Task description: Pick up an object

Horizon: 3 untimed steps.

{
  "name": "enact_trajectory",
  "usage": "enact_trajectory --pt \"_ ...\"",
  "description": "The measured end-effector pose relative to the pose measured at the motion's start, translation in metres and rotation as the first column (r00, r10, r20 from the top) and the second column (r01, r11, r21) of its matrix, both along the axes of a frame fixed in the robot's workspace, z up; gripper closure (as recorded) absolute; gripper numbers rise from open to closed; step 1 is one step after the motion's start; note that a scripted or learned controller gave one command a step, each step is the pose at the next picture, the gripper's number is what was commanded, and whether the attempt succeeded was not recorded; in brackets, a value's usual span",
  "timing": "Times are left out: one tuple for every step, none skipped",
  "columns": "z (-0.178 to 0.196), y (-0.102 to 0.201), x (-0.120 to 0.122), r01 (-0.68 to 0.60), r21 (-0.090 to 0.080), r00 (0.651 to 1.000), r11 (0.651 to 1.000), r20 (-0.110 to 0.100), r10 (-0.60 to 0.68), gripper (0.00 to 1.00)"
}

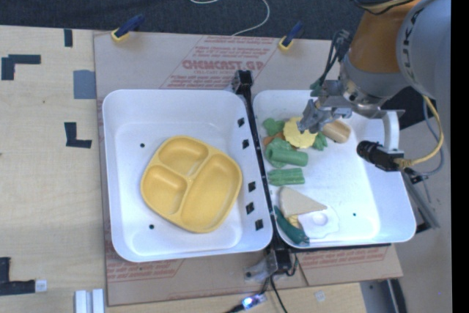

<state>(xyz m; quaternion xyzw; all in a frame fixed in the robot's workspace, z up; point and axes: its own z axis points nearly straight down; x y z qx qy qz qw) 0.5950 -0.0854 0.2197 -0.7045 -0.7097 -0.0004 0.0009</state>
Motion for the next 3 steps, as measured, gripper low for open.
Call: enact_trajectory --pt "-0.006 0.053 0.02 0.0 0.0 1.0 1.0 -0.001 0.0 1.0" --pt "-0.01 0.113 0.032 0.0 0.0 1.0 1.0 -0.001 0.0 1.0" --pt "-0.007 0.171 0.034 0.0 0.0 1.0 1.0 -0.001 0.0 1.0"
